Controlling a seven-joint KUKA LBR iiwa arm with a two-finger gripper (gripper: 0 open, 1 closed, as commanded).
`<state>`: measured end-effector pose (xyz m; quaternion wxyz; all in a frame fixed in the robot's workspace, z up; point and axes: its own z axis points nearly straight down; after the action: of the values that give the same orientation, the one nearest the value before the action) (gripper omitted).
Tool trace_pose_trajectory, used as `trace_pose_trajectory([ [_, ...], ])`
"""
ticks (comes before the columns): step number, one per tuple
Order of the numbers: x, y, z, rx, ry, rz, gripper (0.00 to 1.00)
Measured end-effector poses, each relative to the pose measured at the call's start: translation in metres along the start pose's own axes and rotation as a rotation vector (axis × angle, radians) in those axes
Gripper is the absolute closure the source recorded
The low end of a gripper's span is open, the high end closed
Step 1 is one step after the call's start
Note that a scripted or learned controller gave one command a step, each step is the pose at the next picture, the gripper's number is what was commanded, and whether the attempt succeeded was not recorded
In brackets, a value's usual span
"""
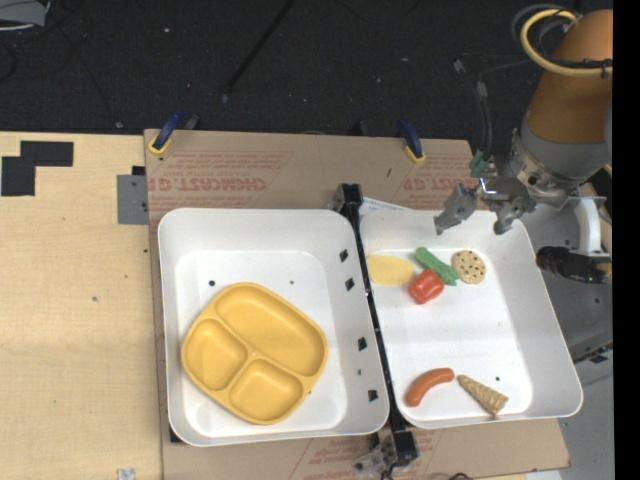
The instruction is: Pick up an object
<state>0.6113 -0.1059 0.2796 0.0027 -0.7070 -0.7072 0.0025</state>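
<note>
My gripper (481, 214) hangs over the far edge of the right bin (545, 318), open with nothing between its fingers. Just below it in that bin lie a round cookie (468, 266), a green piece (434, 265), a red pepper (426, 287) and a flat yellow piece (389, 269). Nearer the front of the bin rest an orange sausage (429, 386) and a tan cone (484, 394).
The left bin (190, 238) holds a yellow divided plate (254, 352). A black divider (360, 298) runs between the bins. Blue and yellow clamps (411, 142) pin the cardboard at the back. The arm's orange band (575, 78) stands at the upper right.
</note>
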Motion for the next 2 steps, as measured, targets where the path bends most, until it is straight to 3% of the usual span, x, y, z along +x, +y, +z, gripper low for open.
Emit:
trace_pose_trajectory([
  [1,0.000,0.001,-0.004,-0.007,0.000,0.000,0.00],
  [2,0.000,-0.003,0.059,-0.002,0.000,-0.001,0.00],
])
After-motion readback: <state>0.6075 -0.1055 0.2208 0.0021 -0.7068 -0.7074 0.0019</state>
